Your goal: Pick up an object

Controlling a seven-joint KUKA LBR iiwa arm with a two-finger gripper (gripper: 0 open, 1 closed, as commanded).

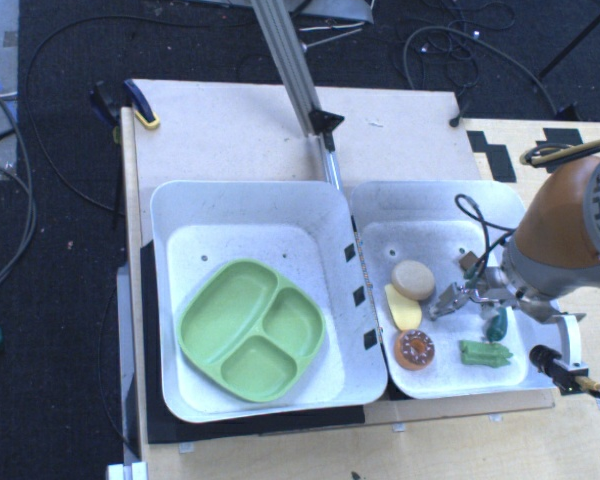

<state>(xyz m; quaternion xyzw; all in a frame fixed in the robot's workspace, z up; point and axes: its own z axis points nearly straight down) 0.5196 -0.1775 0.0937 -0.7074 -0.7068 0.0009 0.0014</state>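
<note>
Donut [415,349] sits near right bin's [375,203] front rim.

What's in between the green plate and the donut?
The camera view shows the raised white walls where the two bins meet, with dark tabs on them. The green plate is in the left bin, the donut in the right.

Before you, the pale bench [240,133] carries two shallow white bins side by side: the left bin [180,218] and the right bin [420,203], touching along their inner edges.
</note>
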